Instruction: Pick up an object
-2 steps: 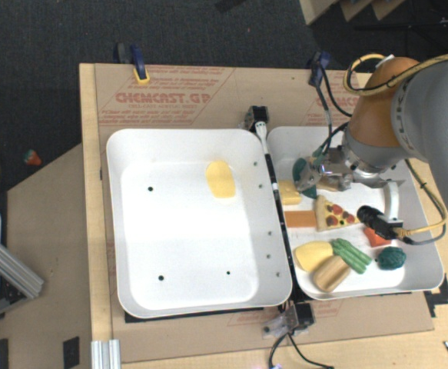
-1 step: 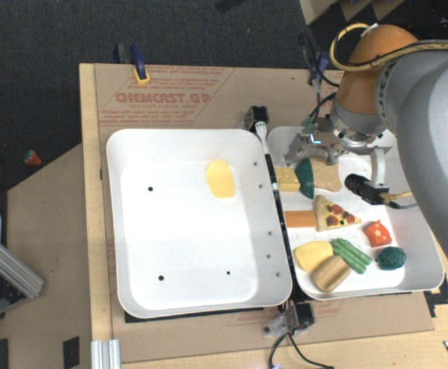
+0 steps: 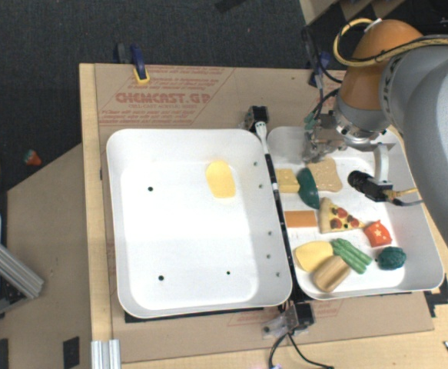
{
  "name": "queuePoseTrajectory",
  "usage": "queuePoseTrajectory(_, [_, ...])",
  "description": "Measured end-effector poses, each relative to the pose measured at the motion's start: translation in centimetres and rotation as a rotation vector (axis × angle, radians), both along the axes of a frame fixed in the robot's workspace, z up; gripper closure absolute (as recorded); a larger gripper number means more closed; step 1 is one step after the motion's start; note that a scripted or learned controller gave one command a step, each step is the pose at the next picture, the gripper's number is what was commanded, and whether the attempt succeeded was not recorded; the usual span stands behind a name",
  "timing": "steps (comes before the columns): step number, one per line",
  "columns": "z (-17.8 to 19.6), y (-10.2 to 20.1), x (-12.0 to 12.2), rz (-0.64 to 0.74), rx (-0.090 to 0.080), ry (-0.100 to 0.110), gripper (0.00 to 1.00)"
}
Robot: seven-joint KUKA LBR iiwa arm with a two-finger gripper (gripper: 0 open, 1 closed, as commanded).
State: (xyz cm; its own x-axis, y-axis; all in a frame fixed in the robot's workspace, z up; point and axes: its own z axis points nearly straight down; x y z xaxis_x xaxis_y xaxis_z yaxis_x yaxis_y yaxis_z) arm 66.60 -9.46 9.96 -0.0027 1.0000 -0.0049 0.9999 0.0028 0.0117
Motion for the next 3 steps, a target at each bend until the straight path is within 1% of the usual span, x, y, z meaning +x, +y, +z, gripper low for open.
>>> queuePoseTrajectory(1, [10.4,-1.1,-1.5,-0.004,0.002,0.001,1.00])
queuePoseTrajectory(2, [31.2,0.5,-0.5,0.000,0.001,-0.010,1.00])
queuePoseTrajectory(3, [43.1,4.0,-1.9,0.002,0.004,-0.007,1.00])
